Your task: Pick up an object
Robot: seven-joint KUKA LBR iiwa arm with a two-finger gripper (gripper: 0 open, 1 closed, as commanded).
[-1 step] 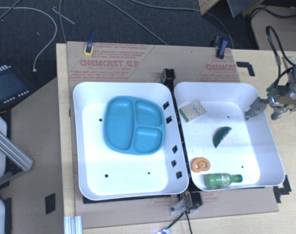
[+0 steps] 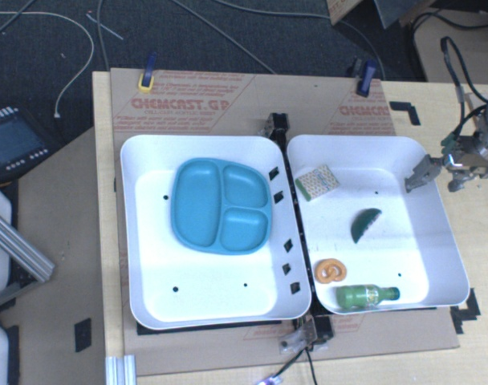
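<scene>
- Candidate objects, right bin [image 2: 437,207]: four loose items lie on its floor, apart from one another.
- One green bottle [image 2: 366,296], lying on its side along the near wall, its cap pointing right; translucent green body with a paler label band.
- One small orange pretzel-shaped piece [image 2: 331,271], just left of and above the bottle's base, near the divider between the bins.
- One dark green wedge [image 2: 364,223], curved like a leaf or slice, near the middle of the floor.
- One flat, pale, green-patterned square [image 2: 317,182], tilted, in the far left part of the bin.
- Left bin [image 2: 140,239]: one blue plate [image 2: 221,205] with three compartments, set toward the far right of the floor; small black dots mark the bare white floor around it.
- Gripper [image 2: 438,176]: at the right bin's far right rim, well apart from all four items; its two fingers are spread, with nothing between them.
- Surroundings: both bins rest on a brown board [image 2: 228,99] printed with red lettering, held by two blue clamps [image 2: 148,72] at its far edge. Several cables [image 2: 67,30] trail over the dark floor beyond.
- Obstruction: the bottle lies close against the near wall.
</scene>
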